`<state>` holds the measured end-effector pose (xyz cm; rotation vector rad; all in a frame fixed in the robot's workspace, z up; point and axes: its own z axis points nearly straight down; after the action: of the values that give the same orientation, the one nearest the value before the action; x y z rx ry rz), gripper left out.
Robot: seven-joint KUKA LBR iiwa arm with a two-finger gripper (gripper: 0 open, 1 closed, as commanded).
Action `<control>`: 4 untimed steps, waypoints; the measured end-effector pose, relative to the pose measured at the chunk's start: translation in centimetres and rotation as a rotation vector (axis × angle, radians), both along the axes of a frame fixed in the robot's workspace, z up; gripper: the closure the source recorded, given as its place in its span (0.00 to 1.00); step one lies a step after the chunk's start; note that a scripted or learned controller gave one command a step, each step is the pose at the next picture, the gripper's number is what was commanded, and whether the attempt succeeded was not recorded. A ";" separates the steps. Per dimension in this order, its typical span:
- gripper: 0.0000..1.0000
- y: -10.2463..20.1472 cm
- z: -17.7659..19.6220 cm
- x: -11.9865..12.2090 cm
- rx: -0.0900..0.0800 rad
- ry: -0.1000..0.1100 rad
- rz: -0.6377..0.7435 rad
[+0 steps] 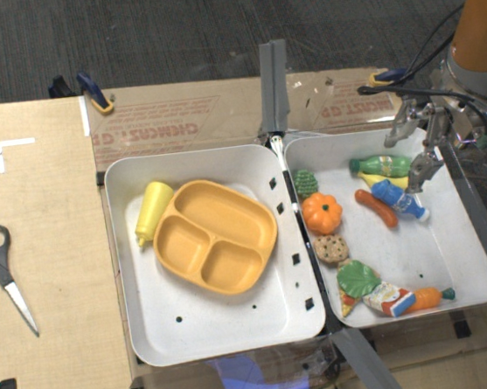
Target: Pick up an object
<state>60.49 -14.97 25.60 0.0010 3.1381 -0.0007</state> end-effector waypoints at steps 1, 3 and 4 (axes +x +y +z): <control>0.00 -0.4 -13.4 3.1 0.000 0.000 0.009; 1.00 1.3 -15.3 -0.4 -0.001 -0.005 -0.017; 1.00 -5.5 -15.4 -9.0 0.000 0.001 0.031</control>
<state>51.49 -20.48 10.18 -0.0469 3.1385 -0.0002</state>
